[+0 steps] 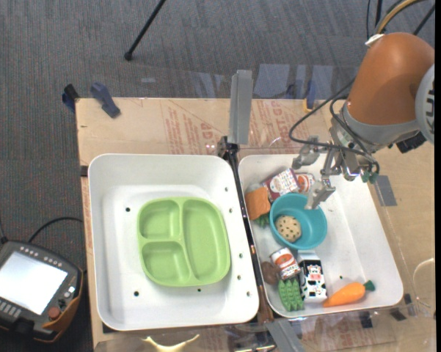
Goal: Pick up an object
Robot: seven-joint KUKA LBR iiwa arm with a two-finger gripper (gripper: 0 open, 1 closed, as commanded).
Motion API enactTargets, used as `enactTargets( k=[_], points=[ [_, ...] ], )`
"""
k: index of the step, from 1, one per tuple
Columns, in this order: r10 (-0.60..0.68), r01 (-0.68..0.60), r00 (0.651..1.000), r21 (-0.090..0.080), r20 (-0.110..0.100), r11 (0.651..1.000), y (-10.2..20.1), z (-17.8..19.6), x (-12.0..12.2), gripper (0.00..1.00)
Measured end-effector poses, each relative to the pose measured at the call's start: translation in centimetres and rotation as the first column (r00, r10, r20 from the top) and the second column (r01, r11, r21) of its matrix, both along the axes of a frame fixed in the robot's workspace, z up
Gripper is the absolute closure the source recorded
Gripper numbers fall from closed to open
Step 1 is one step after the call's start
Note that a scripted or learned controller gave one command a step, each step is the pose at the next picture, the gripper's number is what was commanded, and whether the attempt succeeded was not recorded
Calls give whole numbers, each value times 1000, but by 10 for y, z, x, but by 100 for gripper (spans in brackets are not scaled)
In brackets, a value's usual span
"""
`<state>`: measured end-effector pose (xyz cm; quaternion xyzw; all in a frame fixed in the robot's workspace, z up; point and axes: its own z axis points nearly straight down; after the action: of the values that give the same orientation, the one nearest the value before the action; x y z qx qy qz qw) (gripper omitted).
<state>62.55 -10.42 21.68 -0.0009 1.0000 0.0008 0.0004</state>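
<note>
Desk point(169, 123) carrying two white bins side by side. Left bin point(110, 182) holding a green divided plate point(183, 240). Right bin point(359, 240) holding a blue bowl point(308, 229) with a cookie point(288, 228) lying inside, an orange piece point(257, 204) beside it, a red-labelled packet point(285, 182), a small can point(284, 262), a cow-print carton point(313, 279), a green block point(291, 295) and a carrot point(345, 294). Claw point(315, 174) hanging over the right bin's far end with fingers spread apart, gripping nothing, one fingertip just above the bowl's rim.
</note>
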Motion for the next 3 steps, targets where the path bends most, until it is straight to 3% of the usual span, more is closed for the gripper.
enactTargets(
  k=[1, 2, 3],
  points=[
    [52, -52, 999, -1, 5, 999, 10, -106, -33, 0],
    [71, -71, 997, -1, 0, 997, 15, -129, -28, 0],
    [-61, 61, 998, -2, -2, 998, 23, -129, -30, 0]
  ],
)
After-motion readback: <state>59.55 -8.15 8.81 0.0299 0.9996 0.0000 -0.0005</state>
